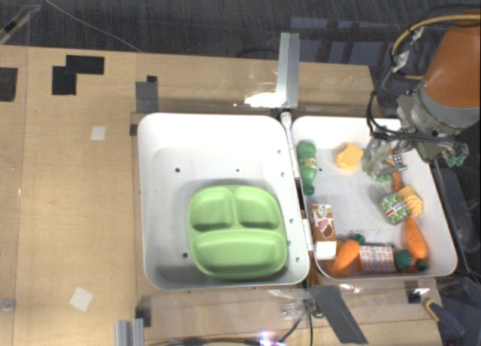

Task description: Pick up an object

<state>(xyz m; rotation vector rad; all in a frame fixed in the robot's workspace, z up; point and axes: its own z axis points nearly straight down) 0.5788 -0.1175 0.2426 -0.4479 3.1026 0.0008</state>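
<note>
Nearest the camera, along the front wall of the right bin, toy food is lying in a row: an orange carrot-like piece, a small can with a red and white label on its side, writing too small to read, and a dark green piece touching its end. A second carrot is lying just above. A brown and white carton is sitting near the bin's left wall. In the left bin, a smooth green plastic divided tray is resting.

Farther back, a green and white patterned cube is touching a yellow corn piece. A green bottle is lying along the divider, and a yellow cheese wedge is sitting beside the gripper. The gripper is hanging low over the bin's rear; I cannot tell its state.
</note>
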